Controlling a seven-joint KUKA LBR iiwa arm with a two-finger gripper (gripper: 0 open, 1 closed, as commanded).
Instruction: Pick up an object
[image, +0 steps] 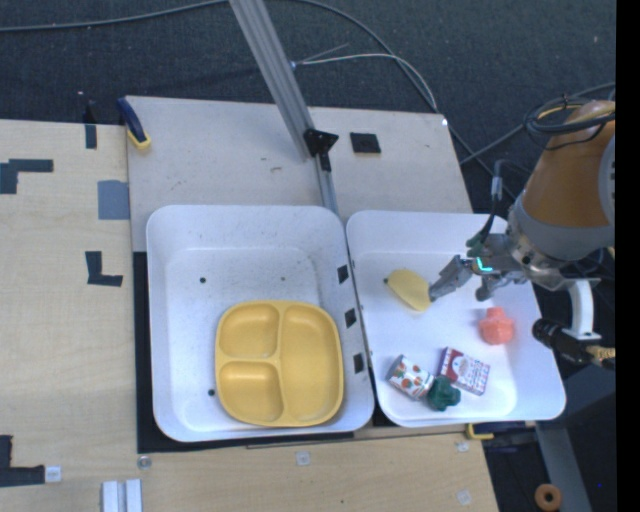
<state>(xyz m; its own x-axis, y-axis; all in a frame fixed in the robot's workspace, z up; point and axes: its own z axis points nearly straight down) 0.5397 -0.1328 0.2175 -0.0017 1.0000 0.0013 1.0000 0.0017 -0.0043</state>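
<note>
Reaching in from the right, the grey arm with its orange band hangs over the right-hand bin (455, 225), its wrist bent so that the gripper (464, 280) points leftward and down toward the bin floor. We see its two dark fingers spread apart, one tip close to the yellow lump (408, 289) and the other nearer the right, with nothing between them; a small green light glows just behind them. The nearer fingertip (441, 285) sits just beside the lump's right edge, and we cannot tell whether it touches.

That yellow lump lies in the far left part of the right bin, alone and well apart from the other items. To the right and nearer, a pink-red soft object (496, 326) rests close under the wrist. Along the near side of the same bin we find a small printed carton (408, 376), a dark green object (443, 396) touching it, and a red and white packet (466, 370) just beside the green one; these three crowd together.

In the left bin (180, 300) lies a yellow divided plate (279, 362) with three compartments, set toward the near right corner. A metal post (285, 85) slants down from the far side to the gap between the two bins, and a blue and yellow clamp (133, 124) sits at the far left corner of the bench board.
</note>
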